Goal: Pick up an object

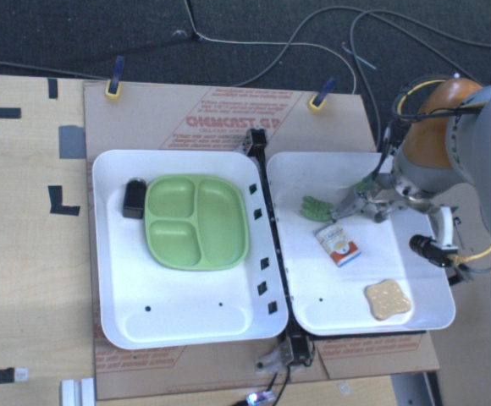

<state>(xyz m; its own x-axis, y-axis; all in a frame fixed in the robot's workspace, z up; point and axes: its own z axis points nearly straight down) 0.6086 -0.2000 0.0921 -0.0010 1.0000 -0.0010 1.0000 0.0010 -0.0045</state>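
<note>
Landmark: the black divider [267, 227] where the two white bins meet.

Counts, largest first: two bins [110, 227]; one green sectioned plate [196, 222], left of the divider; one small carton [338, 244], one tan toast-shaped piece [388, 299] and one green item [317, 208], all right of the divider; one small black block [134, 199], far left of the divider, touching the plate's outer edge.

End effector [351, 203]: low over the right bin, right of the divider, tip just beside the green item. Whether it is spread or pressed together cannot be made out; nothing is visibly pinched.

Likely target: the green item. Judged light, soft and limp, not fragile; take it across its narrow middle. The carton looks light, stiff and smooth-faced; grip its long sides. The toast piece looks flat, so hard to get under.
</note>
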